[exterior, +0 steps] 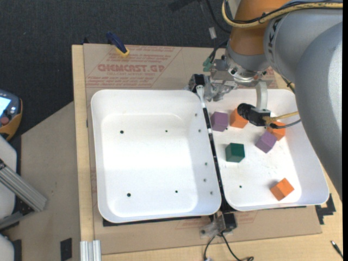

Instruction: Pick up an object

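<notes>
Two white bins sit side by side: the left bin point(109, 145) lies bare and roomy, while the right bin point(310, 184) holds every block. Near its far-left corner lie a purple block point(219, 121) and an orange block point(238, 118); the green block point(235, 153) sits nearer, with open floor around it. The gripper point(217, 88) hangs over the far end of the shared rim; its opening cannot be made out.

Grey arm point(304, 53) reaches in from the right, hand point(217, 88) lowered
</notes>
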Available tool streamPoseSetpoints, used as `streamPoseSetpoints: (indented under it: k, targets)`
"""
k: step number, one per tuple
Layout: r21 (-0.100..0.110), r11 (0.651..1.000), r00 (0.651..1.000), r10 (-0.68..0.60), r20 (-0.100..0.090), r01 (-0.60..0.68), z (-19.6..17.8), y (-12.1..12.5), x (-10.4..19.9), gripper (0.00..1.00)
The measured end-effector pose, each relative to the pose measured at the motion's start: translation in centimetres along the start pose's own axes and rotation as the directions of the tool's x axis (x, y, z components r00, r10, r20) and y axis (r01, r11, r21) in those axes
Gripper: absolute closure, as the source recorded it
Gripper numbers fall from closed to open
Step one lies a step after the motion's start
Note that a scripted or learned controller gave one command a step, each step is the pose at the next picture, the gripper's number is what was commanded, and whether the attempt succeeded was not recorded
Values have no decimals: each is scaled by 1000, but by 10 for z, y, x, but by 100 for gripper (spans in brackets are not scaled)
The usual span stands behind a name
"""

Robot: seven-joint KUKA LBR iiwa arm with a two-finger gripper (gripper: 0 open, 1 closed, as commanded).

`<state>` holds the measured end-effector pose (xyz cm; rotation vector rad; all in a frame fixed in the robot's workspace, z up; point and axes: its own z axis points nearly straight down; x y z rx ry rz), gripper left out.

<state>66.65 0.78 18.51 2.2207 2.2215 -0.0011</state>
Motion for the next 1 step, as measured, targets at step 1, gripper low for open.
streamPoseSetpoints:
  k: [1]
  targets:
    - [0, 1000, 1000, 2, 0, -2, 0, 0, -10, 100]
